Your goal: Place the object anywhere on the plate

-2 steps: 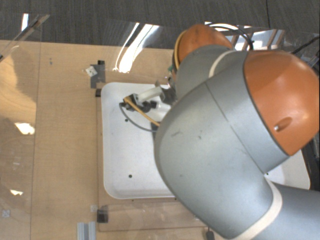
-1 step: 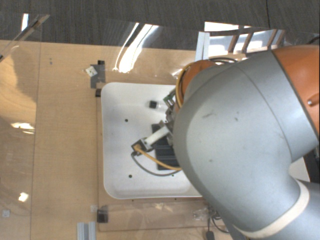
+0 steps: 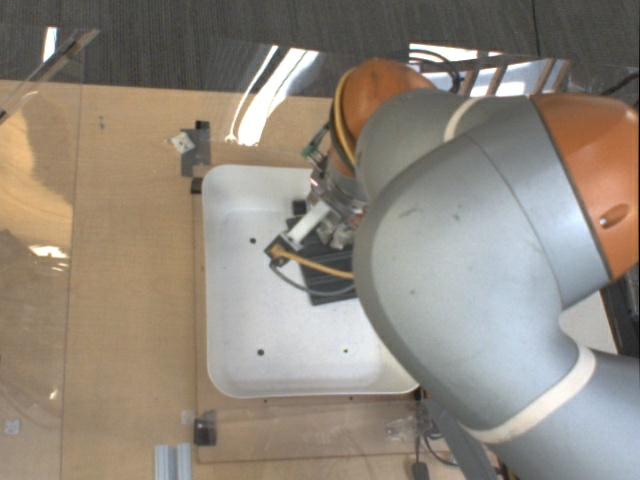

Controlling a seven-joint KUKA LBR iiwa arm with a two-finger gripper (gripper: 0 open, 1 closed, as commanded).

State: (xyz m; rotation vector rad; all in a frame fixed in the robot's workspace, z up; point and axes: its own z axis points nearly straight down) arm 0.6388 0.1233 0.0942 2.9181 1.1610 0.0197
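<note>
My gripper (image 3: 335, 216) hangs over the far right part of the left white bin (image 3: 240, 308), low above its floor. The big grey arm with its orange band (image 3: 600, 178) reaches in from the right. It covers the bin's right side and everything beyond it, and what lies under the gripper is hidden by the wrist.
The white bin sits on a pale wooden bench (image 3: 110, 268). Small dark brackets stand at its far left corner (image 3: 197, 153) and its near left corner (image 3: 204, 430). A clear plastic sheet (image 3: 30, 168) lies across the bench at the left.
</note>
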